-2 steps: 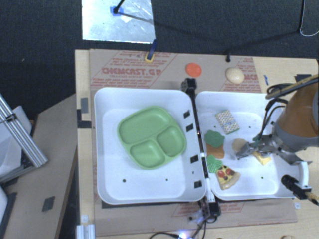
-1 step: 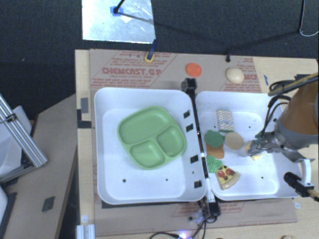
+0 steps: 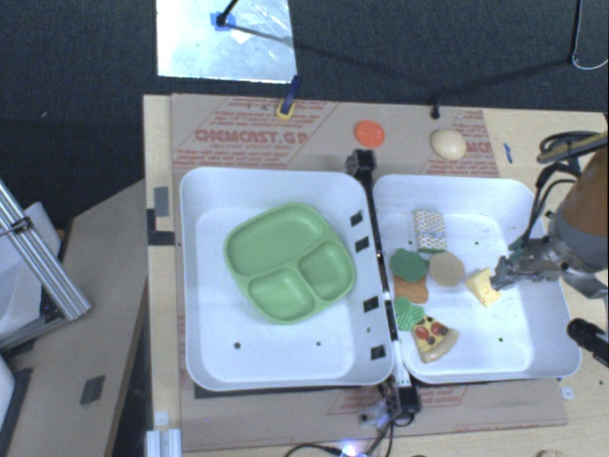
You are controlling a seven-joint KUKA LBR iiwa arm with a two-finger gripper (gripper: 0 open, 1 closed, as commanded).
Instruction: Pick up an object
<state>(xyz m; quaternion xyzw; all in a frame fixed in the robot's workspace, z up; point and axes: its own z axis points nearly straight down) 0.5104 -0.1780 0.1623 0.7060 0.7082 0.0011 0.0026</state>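
1. Camera view: the pincer (image 3: 502,276) sits low in the right bin (image 3: 533,355), right at the yellow cheese wedge (image 3: 484,287). How far it is open, and whether it grips the wedge, I cannot tell.
2. To do this well, I judge it should centre over the wedge, close squarely, then lift straight, clear of the tan round piece (image 3: 446,269) just beside it.
3. The arm (image 3: 582,219) reaches in from the right, wrist angled down and leftward.

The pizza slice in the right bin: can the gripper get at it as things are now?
Probably yes. The pizza slice lies flat near the front of the right bin, open from above. The gripper is close by, at the yellow cheese wedge. Only the green piece touching its left edge might hinder.
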